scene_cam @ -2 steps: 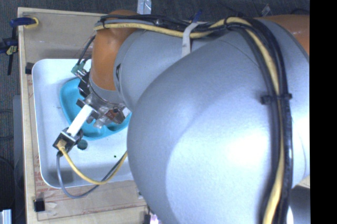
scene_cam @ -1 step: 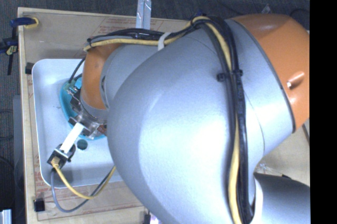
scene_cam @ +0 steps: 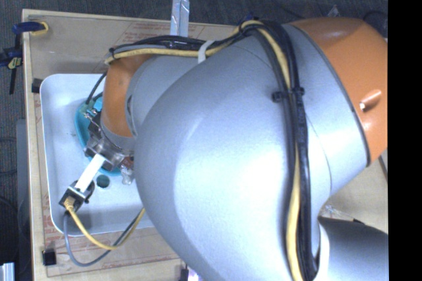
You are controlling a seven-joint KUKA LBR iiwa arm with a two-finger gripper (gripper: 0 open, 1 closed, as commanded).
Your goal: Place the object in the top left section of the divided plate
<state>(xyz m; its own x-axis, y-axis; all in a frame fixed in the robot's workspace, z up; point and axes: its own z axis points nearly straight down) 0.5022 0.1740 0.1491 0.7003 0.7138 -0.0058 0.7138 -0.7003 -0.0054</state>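
End effector [scene_cam: 113,156] over teal divided plate [scene_cam: 84,120] in white bin [scene_cam: 56,161]; grip state can't tell; bench [scene_cam: 79,26] print unreadable.

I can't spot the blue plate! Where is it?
On the camera view's left, the blue plate sits in the white bin, mostly hidden beneath the robot arm.

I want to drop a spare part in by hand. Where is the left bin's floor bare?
In the left bin, bare floor shows at the far corner, between its left wall and the teal plate, and in a strip down that wall. It is crowded to the right: the arm covers the rest, and a small dark object lies near the plate.
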